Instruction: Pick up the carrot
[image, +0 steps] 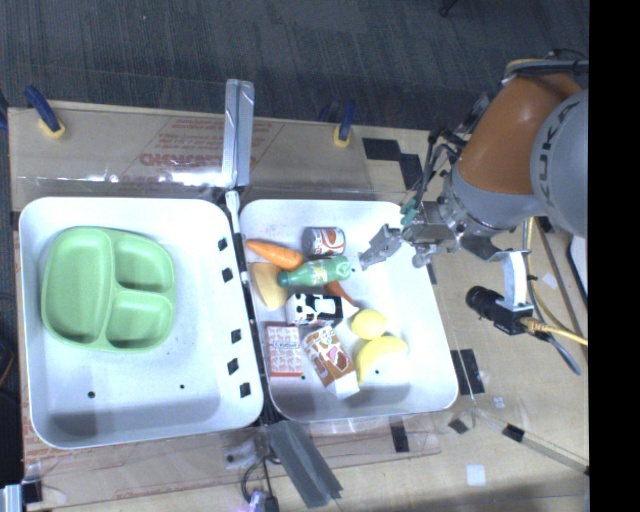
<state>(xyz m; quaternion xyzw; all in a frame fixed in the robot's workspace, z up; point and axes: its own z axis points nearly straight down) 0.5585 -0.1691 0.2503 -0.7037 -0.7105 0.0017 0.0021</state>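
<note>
Here, orange carrot (274, 254), tapered, lying flat, beside green bottle (316, 272)

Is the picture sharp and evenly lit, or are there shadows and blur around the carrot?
Camera view: light is soft and fairly even; the carrot reads clearly, orange against the right bin. Mild shadows lie along the bin walls. The pincer looks slightly soft, small labels are unreadable, and the green tray shows faint sheen.
</note>
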